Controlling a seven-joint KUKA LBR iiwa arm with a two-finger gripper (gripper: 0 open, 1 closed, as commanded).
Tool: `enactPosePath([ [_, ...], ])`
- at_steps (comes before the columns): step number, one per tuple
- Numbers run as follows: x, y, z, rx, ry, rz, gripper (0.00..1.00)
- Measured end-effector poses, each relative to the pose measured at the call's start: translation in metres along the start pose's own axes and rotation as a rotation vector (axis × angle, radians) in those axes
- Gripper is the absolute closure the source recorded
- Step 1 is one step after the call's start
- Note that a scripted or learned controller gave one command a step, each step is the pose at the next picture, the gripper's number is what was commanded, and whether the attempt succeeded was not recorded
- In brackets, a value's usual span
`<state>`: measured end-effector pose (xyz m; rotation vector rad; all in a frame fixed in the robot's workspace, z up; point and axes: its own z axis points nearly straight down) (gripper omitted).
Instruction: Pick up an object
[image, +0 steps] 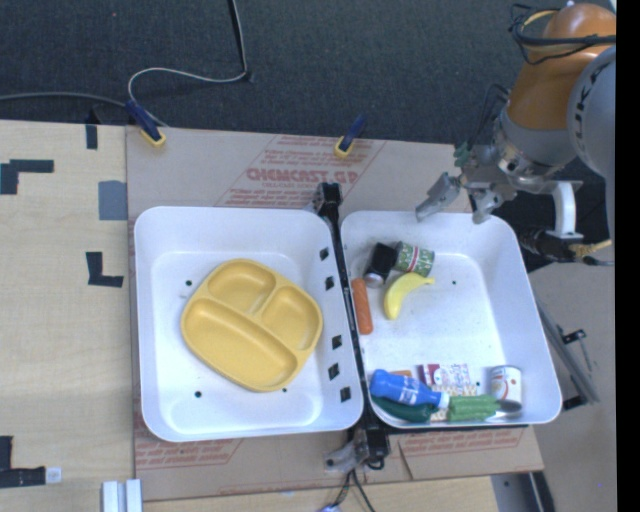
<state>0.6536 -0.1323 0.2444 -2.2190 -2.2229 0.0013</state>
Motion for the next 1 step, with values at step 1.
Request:
enactPosePath([
  [1,0.0203,-0.0334,-0.0124,0.000,0.001,0.000,0.00],
])
